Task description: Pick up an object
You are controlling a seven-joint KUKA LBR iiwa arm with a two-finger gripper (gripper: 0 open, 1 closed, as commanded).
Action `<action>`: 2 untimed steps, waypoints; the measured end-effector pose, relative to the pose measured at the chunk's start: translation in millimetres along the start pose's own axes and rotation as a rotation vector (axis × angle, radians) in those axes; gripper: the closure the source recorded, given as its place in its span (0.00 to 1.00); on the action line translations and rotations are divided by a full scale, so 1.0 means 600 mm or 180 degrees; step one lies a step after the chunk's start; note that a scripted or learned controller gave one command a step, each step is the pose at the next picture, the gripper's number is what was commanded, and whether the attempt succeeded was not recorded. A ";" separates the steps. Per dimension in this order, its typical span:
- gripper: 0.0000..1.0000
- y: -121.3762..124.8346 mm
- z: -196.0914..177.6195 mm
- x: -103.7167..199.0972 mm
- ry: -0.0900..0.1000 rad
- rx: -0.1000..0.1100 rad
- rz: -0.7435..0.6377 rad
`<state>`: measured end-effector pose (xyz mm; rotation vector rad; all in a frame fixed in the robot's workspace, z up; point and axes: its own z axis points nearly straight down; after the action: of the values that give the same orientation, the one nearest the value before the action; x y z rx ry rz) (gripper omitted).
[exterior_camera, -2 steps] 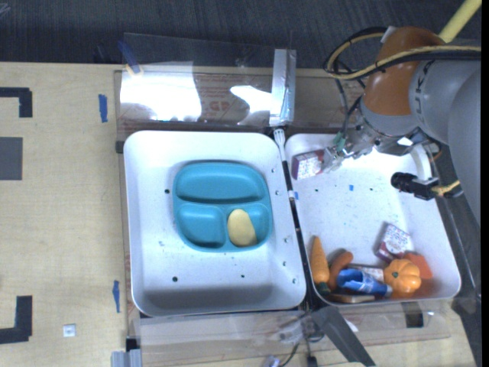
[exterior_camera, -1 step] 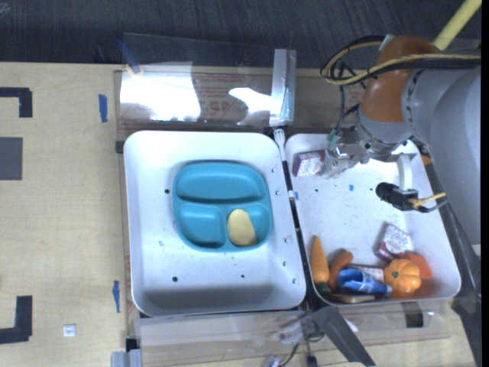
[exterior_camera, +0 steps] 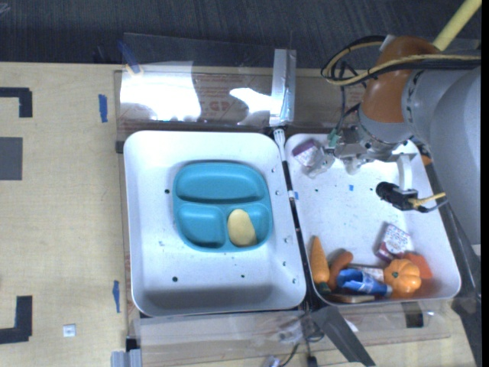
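No object is named, so the likeliest target is a judgement: the pale, crumpled wrapper [exterior_camera: 308, 156] lying at about 11 o'clock in the right bin [exterior_camera: 359, 212], close to that bin's far-left corner. The gripper [exterior_camera: 341, 153] sits just beside it, at the wrapper's 3 o'clock, low over the bin floor. Whether the claw is apart or together I cannot tell, as the wrist hardware hides it from this slant. Nothing shows clamped in it, and the wrapper looks to rest on the floor of the bin, so I judge that the pick is not yet made. What looks done is the approach: the arm [exterior_camera: 451, 121] reaches in from 3 o'clock and the gripper is near a candidate. What is left is the closing on it, the lift, and a check that it comes up clear of the bin wall. The other candidates lie well apart from the gripper, bunched along the right bin's near edge: a carrot [exterior_camera: 318, 260] at 7 o'clock, a blue tube [exterior_camera: 357, 283] at 6 o'clock, a pumpkin [exterior_camera: 405, 275] at 5 o'clock, and a small packet [exterior_camera: 395, 240] just above the pumpkin. The middle of that bin's floor is bare. At 9 o'clock of all this, the left bin [exterior_camera: 145, 228] holds a blue tray [exterior_camera: 200, 197] with a lemon [exterior_camera: 241, 227] in its near-right compartment, untouched
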<state>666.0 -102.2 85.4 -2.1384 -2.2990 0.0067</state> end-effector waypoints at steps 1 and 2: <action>0.00 0.001 0.000 0.003 0.0000 -0.0005 -0.0049; 0.00 -0.001 0.000 -0.025 0.0017 -0.0002 -0.0759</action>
<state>666.5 -117.5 85.4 -1.8474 -2.5336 -0.0001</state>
